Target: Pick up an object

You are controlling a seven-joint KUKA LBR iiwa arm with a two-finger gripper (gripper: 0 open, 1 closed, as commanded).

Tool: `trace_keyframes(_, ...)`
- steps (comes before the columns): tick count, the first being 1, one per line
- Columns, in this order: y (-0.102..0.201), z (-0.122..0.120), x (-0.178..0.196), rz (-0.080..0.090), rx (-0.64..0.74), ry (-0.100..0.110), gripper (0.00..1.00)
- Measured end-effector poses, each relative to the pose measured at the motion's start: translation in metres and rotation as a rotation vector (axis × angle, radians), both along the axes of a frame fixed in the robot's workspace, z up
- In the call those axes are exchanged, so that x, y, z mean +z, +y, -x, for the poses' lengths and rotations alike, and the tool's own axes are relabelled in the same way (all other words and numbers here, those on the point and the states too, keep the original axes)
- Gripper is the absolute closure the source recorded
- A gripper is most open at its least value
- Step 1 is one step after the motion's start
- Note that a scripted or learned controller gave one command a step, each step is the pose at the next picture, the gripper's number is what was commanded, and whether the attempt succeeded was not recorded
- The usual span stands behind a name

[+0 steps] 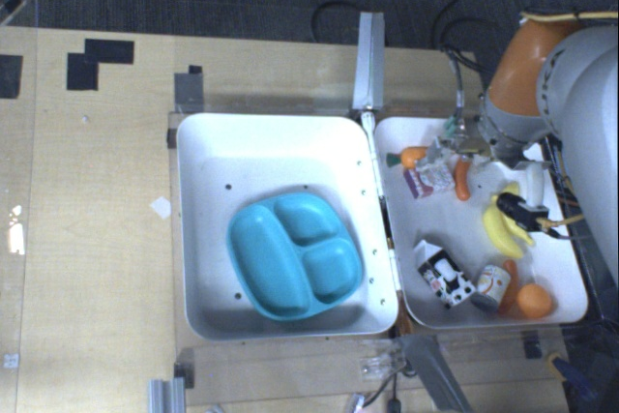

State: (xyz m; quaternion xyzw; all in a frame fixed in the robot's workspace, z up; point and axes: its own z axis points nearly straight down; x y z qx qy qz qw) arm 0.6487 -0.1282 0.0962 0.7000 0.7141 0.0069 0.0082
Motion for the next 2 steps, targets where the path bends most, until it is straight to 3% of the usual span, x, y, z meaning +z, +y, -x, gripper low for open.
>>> trace_keyframes(1,0.001,-0.003,0.013,0.003,0.008,-0.011,1.00)
trace_keyframes(2,0.035,-0.006,0.145,-0.003,-0.190,0.017,1.00)
